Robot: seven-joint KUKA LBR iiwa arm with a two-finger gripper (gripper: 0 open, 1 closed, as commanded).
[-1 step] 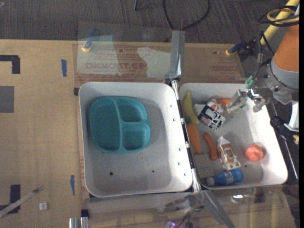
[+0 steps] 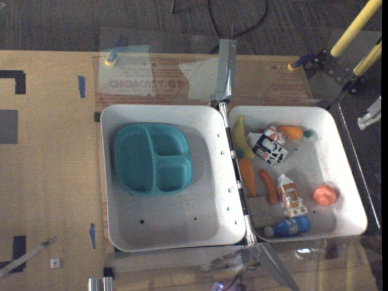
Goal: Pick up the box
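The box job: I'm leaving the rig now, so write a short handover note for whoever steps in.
Gripper: not in the camera view.
Right bin: two small cartons, a black-and-white box near the top and an orange-and-white box lower down, among a banana, carrots, a blue bottle and an orange lump.
Left bin: a teal divided plate.
Done: nothing, both boxes lie in the bin.
Left: reach in, grasp a box, lift it.

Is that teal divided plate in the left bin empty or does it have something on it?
Empty. The plate lies flat in the left bin, and all its compartments show bare teal; the toys sit in the right bin.
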